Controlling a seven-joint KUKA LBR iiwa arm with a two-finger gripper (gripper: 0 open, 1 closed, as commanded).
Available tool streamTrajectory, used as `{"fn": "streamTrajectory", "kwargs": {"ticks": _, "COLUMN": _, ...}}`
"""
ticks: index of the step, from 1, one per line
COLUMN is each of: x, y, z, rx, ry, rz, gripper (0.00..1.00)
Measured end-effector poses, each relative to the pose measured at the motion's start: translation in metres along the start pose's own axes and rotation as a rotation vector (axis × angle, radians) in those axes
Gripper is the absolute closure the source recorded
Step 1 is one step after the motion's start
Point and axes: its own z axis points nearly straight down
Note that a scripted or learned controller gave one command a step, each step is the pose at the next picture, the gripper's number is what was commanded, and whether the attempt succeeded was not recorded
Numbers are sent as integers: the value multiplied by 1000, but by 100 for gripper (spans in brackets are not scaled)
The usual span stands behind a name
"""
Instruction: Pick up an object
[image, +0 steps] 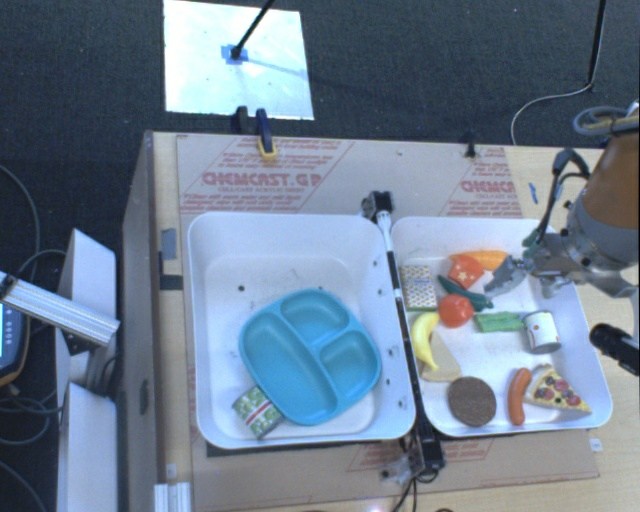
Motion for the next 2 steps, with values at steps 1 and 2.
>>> {"fn": "streamTrajectory", "kwargs": {"ticks": 1, "x": -2, "y": 50, "z": 164, "rx": 2, "ry": 0, "rz": 1, "gripper": 0}}
{"fn": "streamTrajectory", "kwargs": {"ticks": 2, "x": -33, "y": 114, "z": 168, "rx": 2, "ry": 0, "rz": 1, "gripper": 0}}
